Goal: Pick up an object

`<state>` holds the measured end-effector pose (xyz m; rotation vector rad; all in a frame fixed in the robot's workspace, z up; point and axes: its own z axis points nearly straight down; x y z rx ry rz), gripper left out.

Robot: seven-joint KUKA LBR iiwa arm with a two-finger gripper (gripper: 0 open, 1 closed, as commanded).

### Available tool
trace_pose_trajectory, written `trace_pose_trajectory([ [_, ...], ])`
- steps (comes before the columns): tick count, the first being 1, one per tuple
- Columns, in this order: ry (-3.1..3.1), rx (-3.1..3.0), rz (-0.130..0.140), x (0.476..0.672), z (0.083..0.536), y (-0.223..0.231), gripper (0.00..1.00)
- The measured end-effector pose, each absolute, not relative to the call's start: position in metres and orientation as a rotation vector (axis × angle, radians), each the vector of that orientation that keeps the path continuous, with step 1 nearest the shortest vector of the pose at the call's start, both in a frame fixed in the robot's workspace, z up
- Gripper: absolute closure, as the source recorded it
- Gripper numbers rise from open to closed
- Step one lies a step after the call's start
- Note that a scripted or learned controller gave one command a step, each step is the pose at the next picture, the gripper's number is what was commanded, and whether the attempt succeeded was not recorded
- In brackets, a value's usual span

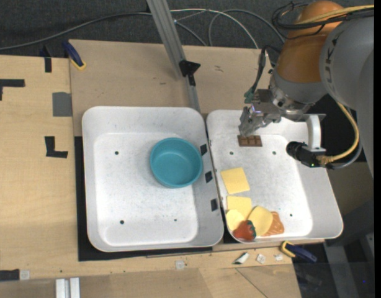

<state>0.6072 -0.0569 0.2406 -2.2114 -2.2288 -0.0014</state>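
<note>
- 2 shallow white bins side by side on a tan wooden bench (29, 166): left white bin (110, 228), right white bin (314, 197).
- Grey arm with an orange band (302, 54) comes in from the right; two-finger gripper (249, 129) sits over the far left corner of the right bin.
- Small flat brown rectangular block (251, 141) lies on the right bin floor, directly below the gripper tips, touching or just under them; can't tell which.
- Gripper state: can't tell whether it is apart or together; nothing visibly clamped.
- Other items in the right bin: flat pale yellow square (235, 180) near the middle-left, well apart from the block. Near corner holds a cluster touching each other: second pale yellow square piece (239, 205), round yellow piece (260, 216), red rounded item with a green bit (244, 230), orange piece (276, 224). Overlaps make the outlines in that cluster hard to separate.
- Left bin: round teal plastic bowl (175, 161), upright, right of centre, well apart from the gripper.
- Grey metal pole (169, 36) slants down from the top edge to the gap behind the bins, near the gripper's left but not touching.
- Black cables (209, 20) run across the dark floor behind the bench.
- Arm's upper body is cut off at the right and top edges.
</note>
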Motion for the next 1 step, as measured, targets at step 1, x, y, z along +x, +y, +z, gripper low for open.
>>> trace_pose_trajectory([
  [1, -2.226, -2.212, 0.002, 0.6108, 0.2266, -0.0083, 1.00],
])
